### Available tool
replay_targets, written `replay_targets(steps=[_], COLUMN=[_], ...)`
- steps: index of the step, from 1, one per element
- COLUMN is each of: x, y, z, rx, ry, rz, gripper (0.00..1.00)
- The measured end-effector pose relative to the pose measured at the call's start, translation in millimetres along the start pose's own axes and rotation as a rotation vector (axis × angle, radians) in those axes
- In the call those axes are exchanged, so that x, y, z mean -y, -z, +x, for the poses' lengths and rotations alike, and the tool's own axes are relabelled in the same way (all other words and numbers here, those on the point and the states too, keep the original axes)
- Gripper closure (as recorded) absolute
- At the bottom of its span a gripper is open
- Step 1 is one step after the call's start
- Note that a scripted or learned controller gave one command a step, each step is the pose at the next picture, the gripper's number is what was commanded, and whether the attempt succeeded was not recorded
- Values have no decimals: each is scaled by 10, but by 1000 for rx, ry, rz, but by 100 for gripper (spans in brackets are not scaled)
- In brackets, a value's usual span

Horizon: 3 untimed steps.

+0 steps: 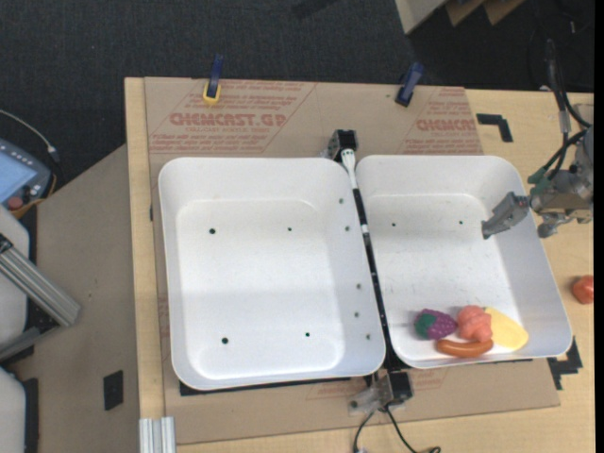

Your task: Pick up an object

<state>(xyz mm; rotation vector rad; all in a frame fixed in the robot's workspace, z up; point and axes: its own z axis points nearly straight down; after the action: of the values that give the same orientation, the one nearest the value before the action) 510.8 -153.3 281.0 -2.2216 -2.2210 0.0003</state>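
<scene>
Hand (502, 217) sits over the right edge of the right bin (444, 179), at that bin's upper-right part. Only one grey finger-like part is clear, angled down-left toward the bin floor; can't tell whether the fingers are apart or together. Nothing visible between them, and it looks clear of every object.

Objects are all bunched in the right bin's near corner, well apart from the hand:
- purple grape bunch (435, 324), toy-like, with a bit of green on its right side; leftmost of the bunch, roughly round, no clear long axis.
- orange-pink lumpy piece (475, 322), just right of the grapes, touching or nearly so; can't identify it further.
- yellow piece (510, 331), rightmost, against the pink one, smooth and rounded, tapering toward the bin's right rim.
- orange sausage-shaped piece (463, 347), in front of the other three by the bin's near rim; long axis runs left-right along that rim, slightly curved with the ends turned up.

Left bin (189, 182) sits beside the right bin, sharing the centre divider. Both rest on a cardboard sheet (283, 111) on the table (132, 300).
</scene>
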Motion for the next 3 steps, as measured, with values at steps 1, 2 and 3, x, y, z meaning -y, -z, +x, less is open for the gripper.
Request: replay_targets(steps=[1, 2, 3], x=[314, 310, 305], y=[1391, 2098, 2178], z=[429, 660, 651], rx=[2, 2, 3], ry=[6, 3, 1], rz=[-14, -8, -7], gripper=[0, 0, 100])
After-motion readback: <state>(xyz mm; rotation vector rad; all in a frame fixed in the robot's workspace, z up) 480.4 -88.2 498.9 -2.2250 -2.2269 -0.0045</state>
